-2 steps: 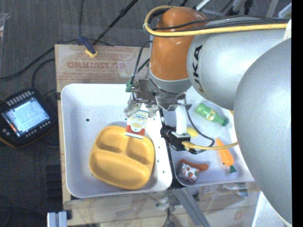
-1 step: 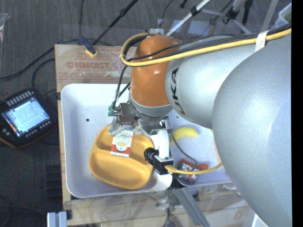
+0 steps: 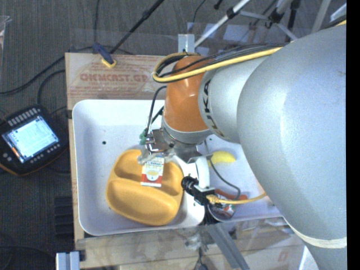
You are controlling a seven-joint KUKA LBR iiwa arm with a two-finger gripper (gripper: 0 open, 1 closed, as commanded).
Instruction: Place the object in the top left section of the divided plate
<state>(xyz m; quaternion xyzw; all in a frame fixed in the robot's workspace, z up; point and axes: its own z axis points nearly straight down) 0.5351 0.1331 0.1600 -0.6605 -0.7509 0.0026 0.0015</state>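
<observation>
pendant [image 3: 29, 139]: at your far left, off the bench, its screen lit.
bin [image 3: 98, 128]: white and shallow, its bare floor nearest you on the left.
divided plate [image 3: 143, 193]: yellow, rounded, lying low in the bin, glossy with raised ridges.
object [image 3: 152, 170]: a small packet with a white and orange label, lying on the plate's upper middle.
gripper [image 3: 154, 148]: right above the packet; whether it grips is unclear.
yellow piece [image 3: 223, 158]: just right of the wrist.

Surroundings: dark grey carpeted floor [image 3: 39, 32] around a wooden counter [image 3: 112, 77].
Black cables [image 3: 98, 16] trail across the floor; a lit handheld control pendant [image 3: 29, 139] lies left; metal stand legs [image 3: 264, 10] upper right.
</observation>
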